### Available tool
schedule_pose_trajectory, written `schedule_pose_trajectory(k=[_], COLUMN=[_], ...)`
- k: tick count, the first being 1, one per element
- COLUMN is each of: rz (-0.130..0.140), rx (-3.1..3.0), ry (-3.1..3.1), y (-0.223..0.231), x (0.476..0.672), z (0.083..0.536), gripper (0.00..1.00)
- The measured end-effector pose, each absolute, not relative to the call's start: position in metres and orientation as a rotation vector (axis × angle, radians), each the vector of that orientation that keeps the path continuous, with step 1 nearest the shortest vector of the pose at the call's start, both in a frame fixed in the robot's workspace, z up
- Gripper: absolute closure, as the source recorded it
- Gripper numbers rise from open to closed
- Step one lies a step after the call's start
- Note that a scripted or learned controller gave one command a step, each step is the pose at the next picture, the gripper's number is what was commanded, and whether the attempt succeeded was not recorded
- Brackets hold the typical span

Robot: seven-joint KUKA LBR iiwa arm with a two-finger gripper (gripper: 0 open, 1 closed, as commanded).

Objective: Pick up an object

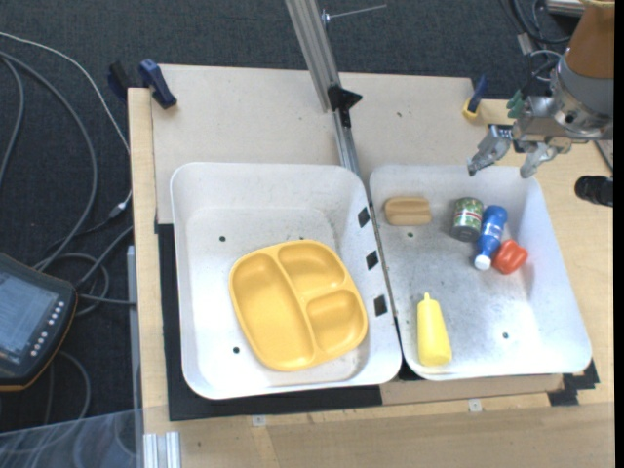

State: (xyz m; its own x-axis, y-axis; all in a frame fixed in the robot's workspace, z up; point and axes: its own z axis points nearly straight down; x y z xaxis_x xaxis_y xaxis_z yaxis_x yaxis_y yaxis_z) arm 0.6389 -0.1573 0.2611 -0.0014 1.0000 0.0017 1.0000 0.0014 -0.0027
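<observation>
My gripper (508,163) hangs over the far edge of the right bin (556,291), fingers spread open with nothing between them. Below it in that bin lie a tan bread-like piece (407,211), a small green-labelled can (467,218), a blue bottle with a white cap (489,235) and a red piece (509,256) touching the bottle. A yellow mustard bottle (432,330) lies near the bin's front. The can and the blue bottle sit closest to the gripper, just toward the front of it.
The left bin (195,213) holds a yellow divided plate (297,303). A slanted metal pole (314,37) rises behind the bins. Blue clamps (156,81) sit at the bench's far corners. Cables and a tablet (29,318) lie on the floor at left.
</observation>
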Motion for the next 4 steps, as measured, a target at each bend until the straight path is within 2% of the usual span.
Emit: schedule_pose_trajectory(k=[1, 2, 3, 4], rz=[0.003, 0.006, -0.001, 0.006], rx=[-2.218, -2.217, -2.22, -2.217], ry=[-2.221, -2.217, -2.221, -2.216], y=[-0.157, -0.162, -0.16, -0.151], x=[0.639, 0.631, 0.626, 0.618], z=[0.261, 0.203, 0.162, 0.108], gripper=[0.0, 0.0, 0.0, 0.0])
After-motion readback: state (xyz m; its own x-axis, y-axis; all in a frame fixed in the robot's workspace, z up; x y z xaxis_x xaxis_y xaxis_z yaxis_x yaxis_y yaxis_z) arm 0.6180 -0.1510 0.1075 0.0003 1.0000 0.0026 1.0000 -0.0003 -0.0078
